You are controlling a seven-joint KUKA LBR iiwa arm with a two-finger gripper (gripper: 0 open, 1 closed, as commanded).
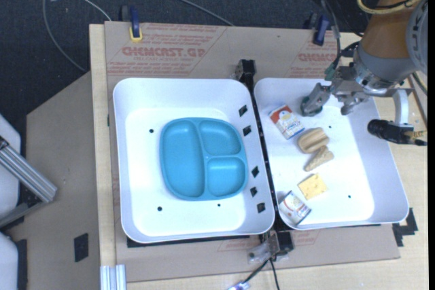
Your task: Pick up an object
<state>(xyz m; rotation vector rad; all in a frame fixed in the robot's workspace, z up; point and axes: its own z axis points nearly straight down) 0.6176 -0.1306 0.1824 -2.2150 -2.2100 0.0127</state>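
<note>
Spread apart and holding nothing, the jaws of the gripper [331, 100] are hovering over the far part of the right bin [370, 176], with the grey arm [391, 37] reaching in behind it. Just beside the gripper a small carton [287, 123] is lying, then two bread pieces [315, 148], a cheese slice [312, 186] and a wrapped packet [296, 206] nearer the front. A blue plate [204, 158] is sitting in the left bin [136, 146]

Grey arm reaching from right, hand [331, 100] low, tilted
</note>
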